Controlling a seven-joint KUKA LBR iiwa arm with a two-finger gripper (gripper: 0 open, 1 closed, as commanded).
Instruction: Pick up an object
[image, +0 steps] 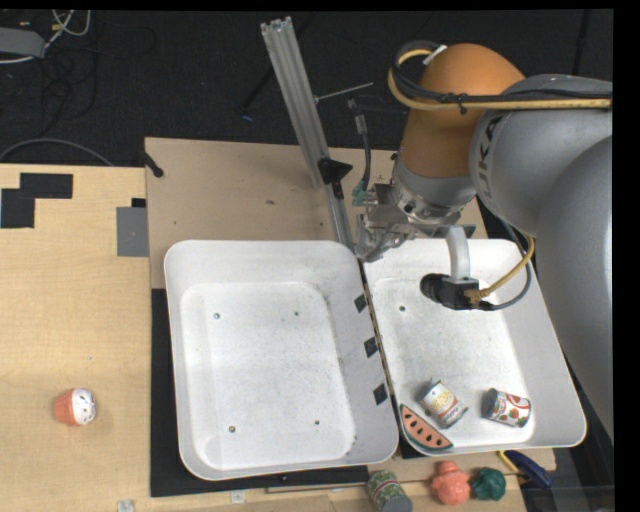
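Camera view: hand (377, 237) sits over the far left corner of the right bin (560, 425), by the divider between bins; can't tell its state. Right bin's near edge holds a small can (441, 402), a red-and-white can (507, 408) and a watermelon slice (424, 430) at the near left corner. Left bin (180, 290) beside it. Red-white doll (75, 407) on the tabletop's left, well apart from the bins.
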